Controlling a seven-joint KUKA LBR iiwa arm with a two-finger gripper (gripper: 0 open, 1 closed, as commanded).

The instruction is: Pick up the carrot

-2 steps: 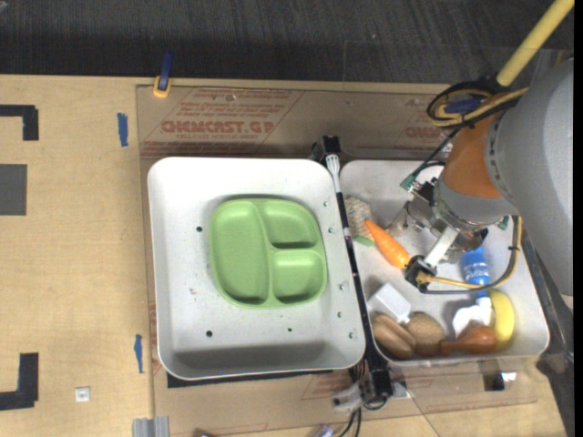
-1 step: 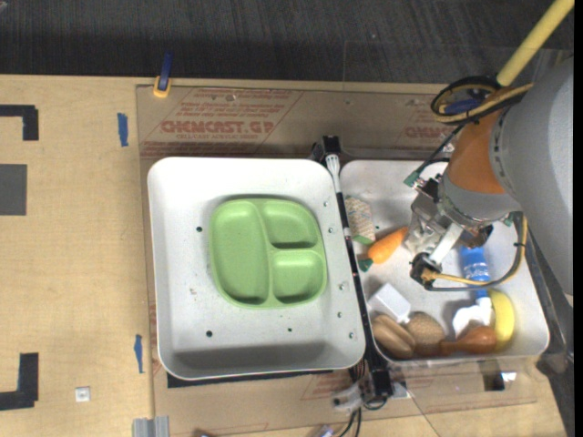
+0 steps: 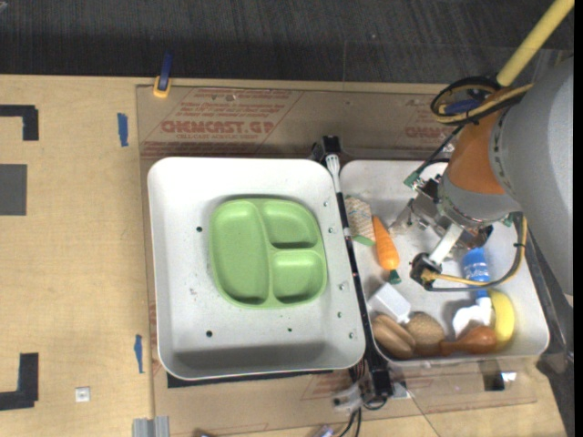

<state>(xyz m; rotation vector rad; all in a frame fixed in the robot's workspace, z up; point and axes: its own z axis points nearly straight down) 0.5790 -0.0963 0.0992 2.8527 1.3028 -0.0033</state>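
The grey arm point(image 3: 474, 167) with its orange band reaches over the right shallow white bin point(image 3: 537, 330), beside the left white bin point(image 3: 173, 244) holding a green divided plastic plate point(image 3: 264, 248). Its gripper point(image 3: 421, 215) hangs just beside the small orange carrot point(image 3: 386, 242), which lies near the right bin's left wall. How far the gripper is open cannot be told.

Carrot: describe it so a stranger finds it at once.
Look in the right-hand white bin, beside the one holding the green plate. Near its left wall lies the carrot, a slim bright-orange stick; the brown lumps below it are rounder and duller.
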